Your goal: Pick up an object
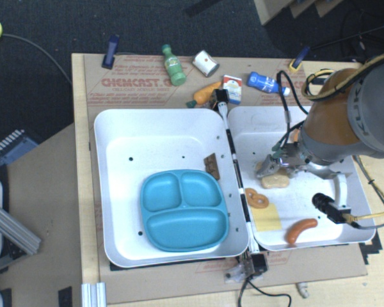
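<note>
- Dark carpet surrounds the desk (147,82), a brown board printed with red lettering that carries two white bins side by side.
- Along the desk's far edge lie a green bottle (173,65), a white cup (205,62), a small carton (232,88), a blue-and-white bottle (266,82) and an orange piece (207,94).
- Inside the left bin (115,146), a blue divided plate (183,209) sits toward the near edge, with a small brown block (211,165) against the right wall.
- The right bin (352,229) holds a pale bread-like piece (275,181) at its middle, a pretzel (257,200) and a yellow slab (267,218) near the left wall, and a sausage (300,229) by the near edge.
- The arm (345,117) reaches over the right bin; its hand (273,165) hangs just above the bread-like piece, apparently touching it.
- Whether the hand is spread or closed, I cannot tell: the parts are too small and cluttered.
</note>
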Controlling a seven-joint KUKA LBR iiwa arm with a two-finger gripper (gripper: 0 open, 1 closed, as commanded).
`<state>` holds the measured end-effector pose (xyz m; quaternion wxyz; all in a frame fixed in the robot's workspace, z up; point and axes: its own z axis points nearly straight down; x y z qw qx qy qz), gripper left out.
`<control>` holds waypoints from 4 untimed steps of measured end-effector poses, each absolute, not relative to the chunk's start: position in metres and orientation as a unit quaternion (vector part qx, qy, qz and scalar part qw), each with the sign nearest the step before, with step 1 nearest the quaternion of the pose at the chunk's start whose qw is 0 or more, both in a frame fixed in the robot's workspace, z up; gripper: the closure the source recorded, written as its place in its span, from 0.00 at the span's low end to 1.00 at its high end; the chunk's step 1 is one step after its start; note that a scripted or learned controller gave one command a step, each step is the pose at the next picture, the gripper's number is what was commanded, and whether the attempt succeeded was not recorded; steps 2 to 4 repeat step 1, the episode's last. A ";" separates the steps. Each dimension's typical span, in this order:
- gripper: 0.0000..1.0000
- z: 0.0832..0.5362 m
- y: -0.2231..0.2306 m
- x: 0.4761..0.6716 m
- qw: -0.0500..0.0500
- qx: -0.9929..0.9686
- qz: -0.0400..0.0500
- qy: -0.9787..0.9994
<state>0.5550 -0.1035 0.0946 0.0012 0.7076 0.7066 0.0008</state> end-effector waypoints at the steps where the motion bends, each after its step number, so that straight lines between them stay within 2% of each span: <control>1: 1.00 0.185 -0.029 0.542 0.000 0.706 0.001 0.708; 4: 1.00 0.185 -0.029 0.542 0.000 0.706 0.001 0.708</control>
